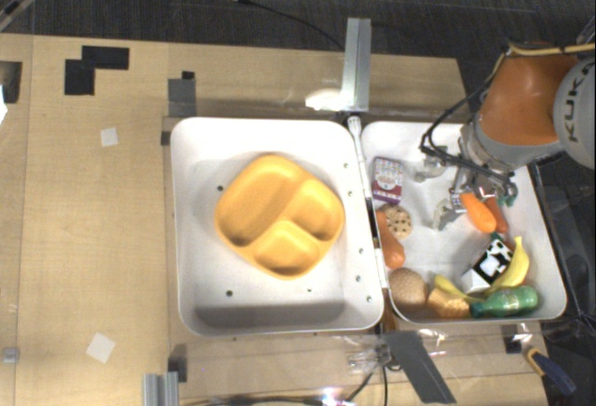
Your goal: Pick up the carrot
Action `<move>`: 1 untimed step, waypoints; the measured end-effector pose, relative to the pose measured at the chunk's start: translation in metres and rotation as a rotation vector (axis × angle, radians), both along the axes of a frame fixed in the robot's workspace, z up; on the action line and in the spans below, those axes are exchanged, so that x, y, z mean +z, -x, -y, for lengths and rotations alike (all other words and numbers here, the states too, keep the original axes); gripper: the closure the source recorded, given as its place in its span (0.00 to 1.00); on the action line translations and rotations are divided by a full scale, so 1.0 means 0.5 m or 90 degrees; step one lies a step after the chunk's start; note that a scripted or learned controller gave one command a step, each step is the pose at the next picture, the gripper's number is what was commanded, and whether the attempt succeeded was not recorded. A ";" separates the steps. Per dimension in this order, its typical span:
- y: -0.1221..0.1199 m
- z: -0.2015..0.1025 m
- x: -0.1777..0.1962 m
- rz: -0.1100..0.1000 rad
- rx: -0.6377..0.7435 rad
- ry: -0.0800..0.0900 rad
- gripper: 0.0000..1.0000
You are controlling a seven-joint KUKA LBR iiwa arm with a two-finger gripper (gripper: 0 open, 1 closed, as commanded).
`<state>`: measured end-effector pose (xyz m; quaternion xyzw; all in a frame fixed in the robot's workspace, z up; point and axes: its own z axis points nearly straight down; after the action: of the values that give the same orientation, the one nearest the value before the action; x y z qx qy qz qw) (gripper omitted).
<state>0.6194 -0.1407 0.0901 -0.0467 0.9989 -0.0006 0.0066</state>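
Note:
The carrot (482, 212), orange with a green top, lies slantwise in the right bin (424, 236) near its right wall. My gripper (463, 197) hangs directly over the carrot's upper left end, below the orange wrist band. Its metal tip shows just left of the carrot. The wrist hides part of the carrot's top, so I cannot see whether the carrot is gripped.
The right bin also holds a snack packet (386, 176), a cookie (398, 223), a sausage (394, 250), a potato (407, 285), a banana (514, 266), a green vegetable (506, 302) and a black-and-white block (491, 257). The left bin (196, 209) holds a yellow divided plate (277, 214).

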 end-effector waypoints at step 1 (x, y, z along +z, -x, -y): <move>-0.006 -0.003 0.027 0.005 0.002 0.000 1.00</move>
<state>0.6222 -0.1393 0.1034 -0.0484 0.9988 -0.0010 0.0106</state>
